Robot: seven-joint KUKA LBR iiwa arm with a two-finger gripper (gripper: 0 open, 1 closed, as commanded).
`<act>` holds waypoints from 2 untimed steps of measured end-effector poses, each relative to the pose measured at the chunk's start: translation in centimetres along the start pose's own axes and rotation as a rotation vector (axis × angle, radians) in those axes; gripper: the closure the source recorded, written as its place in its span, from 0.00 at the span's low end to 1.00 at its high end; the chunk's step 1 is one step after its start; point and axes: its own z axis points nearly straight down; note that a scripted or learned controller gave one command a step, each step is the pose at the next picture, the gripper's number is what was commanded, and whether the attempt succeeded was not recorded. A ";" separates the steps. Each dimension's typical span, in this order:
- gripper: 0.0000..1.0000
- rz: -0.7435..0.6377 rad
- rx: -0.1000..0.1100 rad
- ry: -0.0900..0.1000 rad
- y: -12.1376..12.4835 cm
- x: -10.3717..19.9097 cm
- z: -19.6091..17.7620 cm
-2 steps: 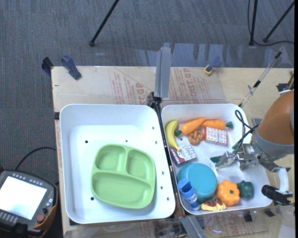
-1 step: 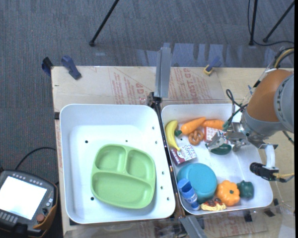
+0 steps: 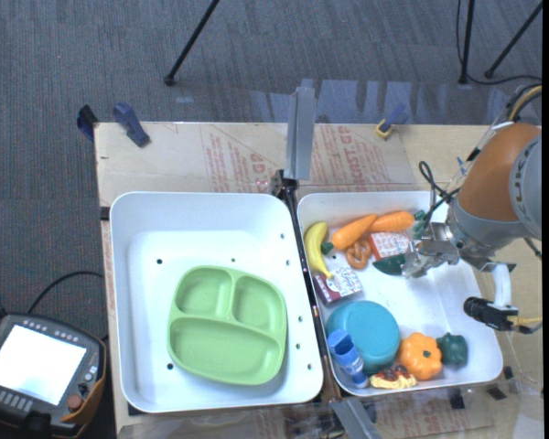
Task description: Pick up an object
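Starting at the left, a tablet-like controller [image 3: 38, 366] sits on the floor beside the bench. The left bin [image 3: 137, 222] holds a green divided plate [image 3: 229, 325], lying flat and well apart from the arm.

The right bin [image 3: 457, 323] carries the clutter. Along its left wall lies a banana [image 3: 317, 247], with a small packet [image 3: 340, 283] just below it. Beyond these, two carrots [image 3: 373, 227] lie end to end near the far wall, with a pretzel [image 3: 358, 256] and a red-and-white packet [image 3: 390, 245] just beneath them. Nearer the front sit a blue bowl [image 3: 370, 330], a blue bottle [image 3: 346, 353] touching it, an orange pumpkin [image 3: 421, 356], a dark green pepper [image 3: 452, 348] and some small mixed pieces [image 3: 393, 380] at the front rim.

A dark green object [image 3: 391, 264] lies mid-bin, just beside the gripper [image 3: 425, 262], which hangs low over the bin floor at the right. Whether the end effector is spread wide or closed cannot be told from this slant, and nothing can be said to be held.

The step in hand appears to be the approach or the attempted grasp, with the dark green object the likeliest target. The next move likely calls for centring over that object, closing firmly on it, then lifting straight up clear of the red-and-white packet and pretzel nearby.
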 end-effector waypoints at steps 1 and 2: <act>0.00 0.000 0.001 0.000 0.0 0.0 0.0; 0.00 0.137 -0.002 -0.002 5.0 1.6 1.0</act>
